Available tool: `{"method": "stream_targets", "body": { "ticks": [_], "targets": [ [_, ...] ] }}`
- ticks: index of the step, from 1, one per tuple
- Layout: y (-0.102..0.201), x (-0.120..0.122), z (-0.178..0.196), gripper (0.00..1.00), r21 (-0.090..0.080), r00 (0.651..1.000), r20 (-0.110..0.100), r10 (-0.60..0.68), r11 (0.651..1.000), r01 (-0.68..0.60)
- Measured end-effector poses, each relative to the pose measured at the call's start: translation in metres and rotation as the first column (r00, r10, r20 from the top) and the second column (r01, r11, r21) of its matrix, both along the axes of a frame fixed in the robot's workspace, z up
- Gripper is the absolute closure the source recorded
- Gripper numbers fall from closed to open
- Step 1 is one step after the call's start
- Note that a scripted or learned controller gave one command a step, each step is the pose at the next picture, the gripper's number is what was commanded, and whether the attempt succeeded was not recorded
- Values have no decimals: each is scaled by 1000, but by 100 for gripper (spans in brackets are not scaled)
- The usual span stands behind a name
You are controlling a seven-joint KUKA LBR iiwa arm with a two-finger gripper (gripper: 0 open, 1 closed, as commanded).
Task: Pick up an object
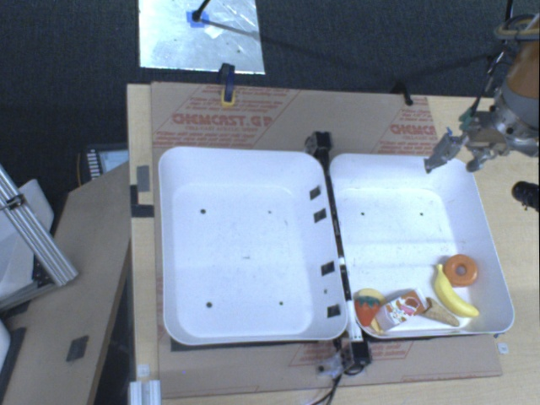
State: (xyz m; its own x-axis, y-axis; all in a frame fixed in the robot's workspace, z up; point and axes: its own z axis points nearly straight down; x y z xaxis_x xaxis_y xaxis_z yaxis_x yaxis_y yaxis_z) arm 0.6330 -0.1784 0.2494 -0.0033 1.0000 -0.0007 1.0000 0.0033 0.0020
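Gripper (456, 153), fingers spread and empty, hovers over the right bin's (396, 218) far rim, apparently pre-grasp; next, descent toward banana (453, 293).

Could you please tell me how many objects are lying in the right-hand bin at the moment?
5, all clustered along the right bin's near edge: a tomato-like piece, a small packet, a cone-shaped piece, a banana and an orange donut. Smaller items could be hidden beneath.
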Motion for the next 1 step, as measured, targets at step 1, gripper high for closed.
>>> {"method": "stream_targets", "body": {
  "ticks": [1],
  "targets": [
    [22,-22,113,0,-2,1000,12,4,1000,-4]
  ]
}}
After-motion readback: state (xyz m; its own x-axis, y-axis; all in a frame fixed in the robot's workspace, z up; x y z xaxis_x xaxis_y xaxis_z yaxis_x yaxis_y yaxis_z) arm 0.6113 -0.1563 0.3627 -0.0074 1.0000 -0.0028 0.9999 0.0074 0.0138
